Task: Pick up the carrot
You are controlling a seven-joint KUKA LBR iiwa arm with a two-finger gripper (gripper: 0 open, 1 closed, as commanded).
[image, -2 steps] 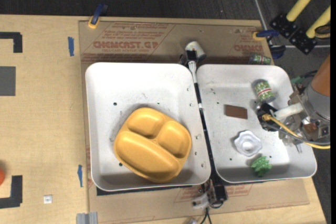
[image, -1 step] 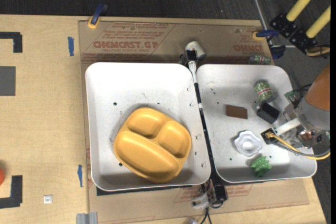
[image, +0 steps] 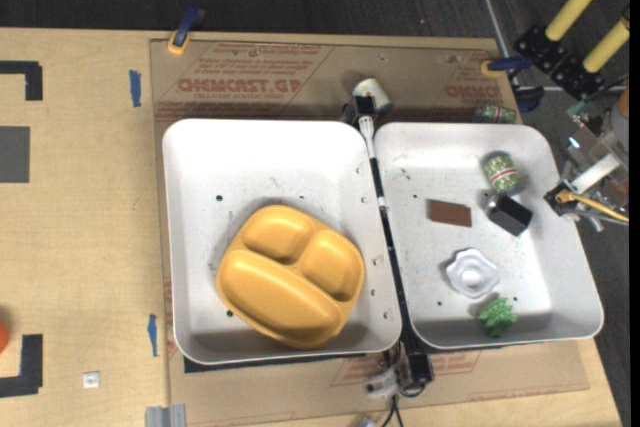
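Jaws sit just outside the rim of the nearer shallow white bin [image: 575, 245], cut off by the frame edge. I cannot tell whether they are wide or narrow.

Closest to them lie a small black block [image: 510, 214] and a green-and-white labelled can [image: 503, 170]. A little farther in are a flat brown rectangle [image: 448, 212], a crumpled white plastic piece [image: 470, 273] and a frilly green tuft [image: 496, 314]. Beyond those, the farther white bin [image: 190, 215] holds a big lumpy yellow moulded shape [image: 290, 275].

Where the carrot is I cannot tell, as nothing near the jaws is orange and tapered. An orange sliver [image: 3, 336] on the bench [image: 80, 215], far beyond both bins, is too clipped to name.

The main risk, as I judge it, is a descent on the wrong thing. The block or can could be taken simply because they lie nearest. The yellow shape could be mistaken for the carrot by its colour.
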